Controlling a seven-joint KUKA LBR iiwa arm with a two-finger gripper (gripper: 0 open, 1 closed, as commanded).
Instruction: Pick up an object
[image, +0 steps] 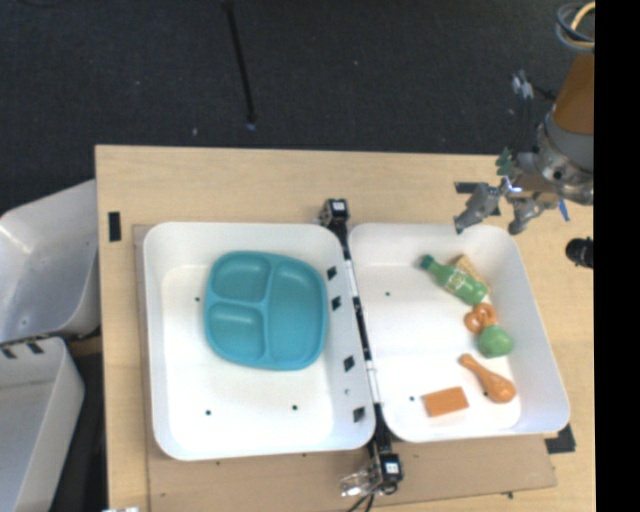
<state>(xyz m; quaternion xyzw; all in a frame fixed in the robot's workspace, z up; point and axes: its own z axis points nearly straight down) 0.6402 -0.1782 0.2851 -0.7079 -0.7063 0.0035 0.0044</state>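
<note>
While the bench (300, 185) carries both bins side by side, the arm (572, 100) sits high at the right edge, its wrist over the far corner of the right bin (400, 330), which reads as a waiting or approach pose rather than a grasp. The left bin (170, 400) holds one large item, a teal divided plate (267, 308) lying flat near its middle (probably too broad and low for a two-finger pinch). All the likelier picks lie scattered in the right bin, toward its right side: a green bottle (453, 279) tilted on its side at the far end, an orange wooden-spoon-shaped toy (488, 379) nearer the front, a flat orange block (445, 402) just beside it, a green round piece (495, 342) and a small orange piece (480, 318) touching it. The gripper (492, 208) hangs above the bin's far rim with its fingers spread, nothing between them; the bottle lies nearest it and looks the natural first target.
</note>
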